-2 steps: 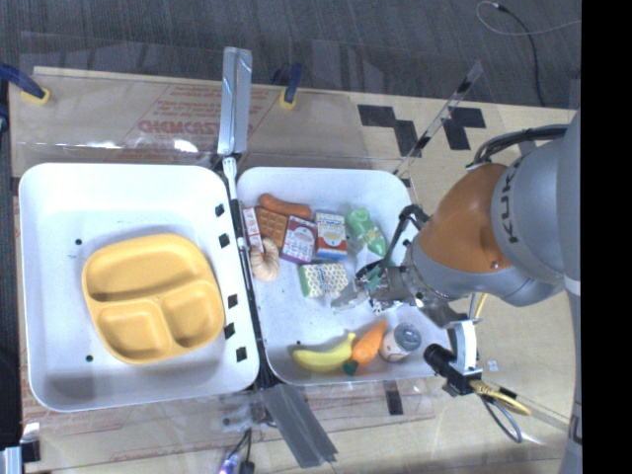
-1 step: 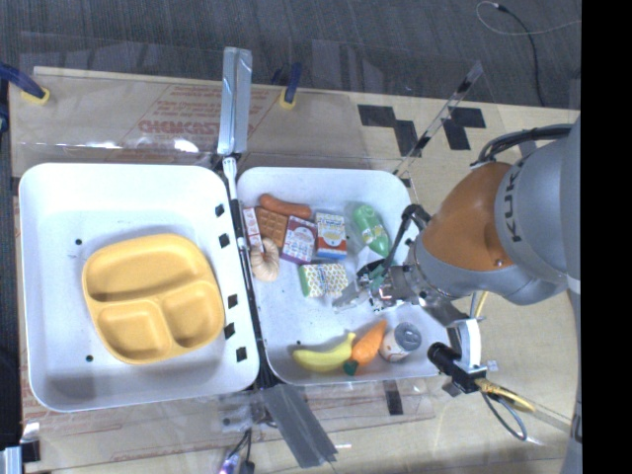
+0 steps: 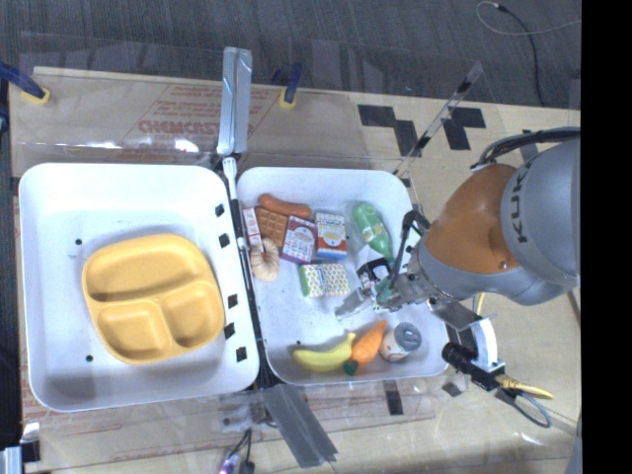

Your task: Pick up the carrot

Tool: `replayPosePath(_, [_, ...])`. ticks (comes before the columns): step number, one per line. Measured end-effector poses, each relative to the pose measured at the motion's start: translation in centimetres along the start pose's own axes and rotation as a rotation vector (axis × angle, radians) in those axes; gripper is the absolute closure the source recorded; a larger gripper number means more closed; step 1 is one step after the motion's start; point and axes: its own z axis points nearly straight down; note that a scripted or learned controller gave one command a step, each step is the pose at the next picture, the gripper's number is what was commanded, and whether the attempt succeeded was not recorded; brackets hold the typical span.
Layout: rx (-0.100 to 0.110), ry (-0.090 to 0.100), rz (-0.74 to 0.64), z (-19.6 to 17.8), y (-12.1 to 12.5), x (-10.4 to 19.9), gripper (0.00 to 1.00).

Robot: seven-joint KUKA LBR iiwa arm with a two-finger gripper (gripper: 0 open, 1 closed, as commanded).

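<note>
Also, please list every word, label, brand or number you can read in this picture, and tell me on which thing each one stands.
"CHEMCAST": red print, repeated, on the clear sheet behind the left bin; the smaller red lines around it are too blurred to read.
Printed small packages in the right bin: too small to read.
Letters on the arm's grey housing: partly visible, not readable.
Carrot, banana, yellow tray: no text.
</note>
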Motion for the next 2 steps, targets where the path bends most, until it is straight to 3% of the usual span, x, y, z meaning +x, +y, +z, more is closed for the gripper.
replayPosePath(1, [0.004, -0.017, -0.387, 0.05, -0.38, -0.89, 0.0])
replayPosePath(2, [-0.014, -0.011, -0.04, 0.03, 0.47, -0.02, 0.0])
